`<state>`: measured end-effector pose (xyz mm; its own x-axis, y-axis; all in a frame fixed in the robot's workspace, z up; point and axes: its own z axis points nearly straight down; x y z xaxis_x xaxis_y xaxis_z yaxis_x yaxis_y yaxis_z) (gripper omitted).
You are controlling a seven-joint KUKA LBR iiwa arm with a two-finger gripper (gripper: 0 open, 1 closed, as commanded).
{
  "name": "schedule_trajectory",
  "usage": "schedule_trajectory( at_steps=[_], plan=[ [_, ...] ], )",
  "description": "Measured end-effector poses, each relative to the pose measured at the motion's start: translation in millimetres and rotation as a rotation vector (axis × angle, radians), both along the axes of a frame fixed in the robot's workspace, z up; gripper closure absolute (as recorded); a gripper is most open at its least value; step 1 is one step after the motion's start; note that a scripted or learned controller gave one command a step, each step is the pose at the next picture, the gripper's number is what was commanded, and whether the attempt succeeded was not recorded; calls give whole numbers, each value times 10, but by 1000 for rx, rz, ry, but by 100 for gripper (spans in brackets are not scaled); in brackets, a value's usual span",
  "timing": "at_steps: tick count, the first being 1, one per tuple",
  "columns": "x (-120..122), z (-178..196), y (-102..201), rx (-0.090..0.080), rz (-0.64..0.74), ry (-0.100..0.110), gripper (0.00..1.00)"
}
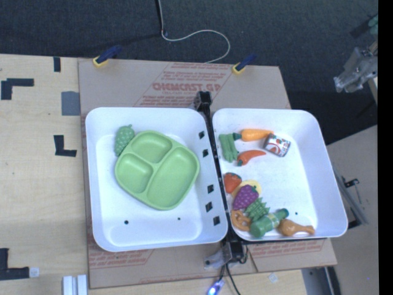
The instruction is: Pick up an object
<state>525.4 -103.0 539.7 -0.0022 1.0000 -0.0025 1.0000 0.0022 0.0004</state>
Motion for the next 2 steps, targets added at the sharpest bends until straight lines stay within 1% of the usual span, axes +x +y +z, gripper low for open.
schedule_trajectory(
  at_steps=[1,2],
  plan=[
    [-438,-45,-702,0,-10,1,100],
    [-420,-626,-1235,2,-6,6,100]
  ],
)
